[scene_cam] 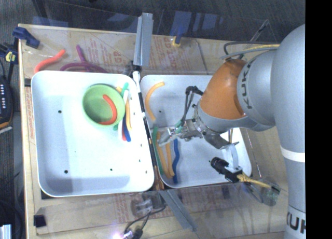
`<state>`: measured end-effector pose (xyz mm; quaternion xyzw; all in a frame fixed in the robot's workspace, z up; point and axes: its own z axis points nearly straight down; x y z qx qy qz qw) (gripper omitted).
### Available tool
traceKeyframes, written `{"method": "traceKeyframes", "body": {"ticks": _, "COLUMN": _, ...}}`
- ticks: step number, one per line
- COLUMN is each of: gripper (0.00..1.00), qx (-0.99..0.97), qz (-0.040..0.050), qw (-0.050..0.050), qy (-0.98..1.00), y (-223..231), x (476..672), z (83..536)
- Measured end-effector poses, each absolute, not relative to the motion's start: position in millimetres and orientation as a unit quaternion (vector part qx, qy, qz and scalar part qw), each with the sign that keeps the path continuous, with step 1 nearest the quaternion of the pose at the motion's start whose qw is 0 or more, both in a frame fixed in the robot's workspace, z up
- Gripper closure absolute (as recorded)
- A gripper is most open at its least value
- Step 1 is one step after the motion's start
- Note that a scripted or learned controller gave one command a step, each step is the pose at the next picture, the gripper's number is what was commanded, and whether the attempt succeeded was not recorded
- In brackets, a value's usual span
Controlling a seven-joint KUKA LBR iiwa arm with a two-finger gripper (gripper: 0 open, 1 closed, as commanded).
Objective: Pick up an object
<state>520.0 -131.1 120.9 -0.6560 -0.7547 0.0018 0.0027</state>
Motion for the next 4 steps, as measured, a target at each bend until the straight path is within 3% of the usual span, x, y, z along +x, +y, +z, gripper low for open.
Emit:
{"method": "traceKeyframes", "body": {"ticks": 1, "gripper": 0.00, "qx": -0.671, "qz": 0.0000, "qw": -0.006, "qy": -0.742, "y": -121.3, "x": 512.5, "z": 96.2}}
{"method": "traceKeyframes", "body": {"ticks": 2, "gripper": 1.00, "qx": -0.668, "qz": 0.0003, "qw": -0.005, "qy": -0.744, "y": -120.0, "x": 513.1, "z": 105.6}}
{"method": "traceKeyframes", "body": {"ticks": 3, "gripper": 1.00, "qx": -0.675, "qz": -0.0001, "qw": 0.000, "qy": -0.738, "y": -75.4, "x": 520.4, "z": 237.5}}
{"method": "traceKeyframes", "body": {"ticks": 4, "gripper": 1.00, "qx": -0.545, "qz": 0.0003, "qw": 0.000, "qy": -0.838, "y": -139.7, "x": 579.3, "z": 232.5}}
